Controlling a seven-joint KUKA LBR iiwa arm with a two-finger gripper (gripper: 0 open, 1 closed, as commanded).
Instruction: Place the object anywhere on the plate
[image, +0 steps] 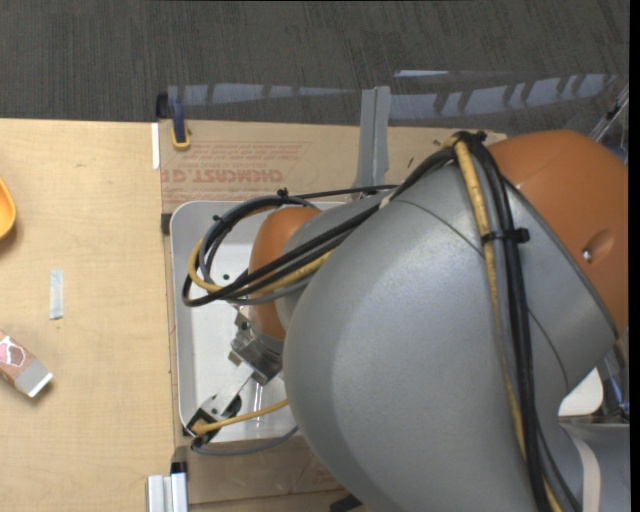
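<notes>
Over the white bin looms the grey arm — tool inside.

Wooden bench, white bin, cardboard sheet, small packet

You've got a smooth grey arm with glossy, rounded shells. There's an orange band above the wrist and a bigger orange section on the upper link. Black and yellow cables run along the casing, cinched by a black tie, with a slack loop at the wrist end.
</notes>
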